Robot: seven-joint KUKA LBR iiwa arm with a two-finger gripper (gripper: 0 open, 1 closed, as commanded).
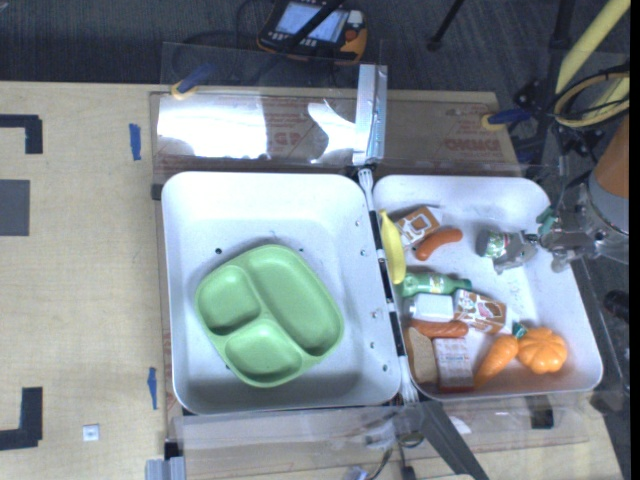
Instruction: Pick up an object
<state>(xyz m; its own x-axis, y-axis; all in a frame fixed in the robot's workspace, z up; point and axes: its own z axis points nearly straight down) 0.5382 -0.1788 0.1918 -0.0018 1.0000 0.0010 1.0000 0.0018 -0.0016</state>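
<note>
The right bin (470, 200) holds several toy foods. An orange sausage (438, 241) lies near the back, with a yellow banana (392, 250) along the left wall. Toward the middle lies a green bottle (432, 286). At the front sit a carrot (497, 358), an orange pumpkin (541, 350) and a brown bread slice (420, 353). My gripper (505, 248) is low over the bin's right half, right of the sausage and behind the pumpkin. It stands over bare bin floor, apart from the foods.
The left bin (200, 208) holds a green divided plate (267, 313). A metal divider (372, 113) and a clear panel stand behind the bins. The arm (585, 223) crosses the right bin's right rim. Cables and stands lie beyond the bench.
</note>
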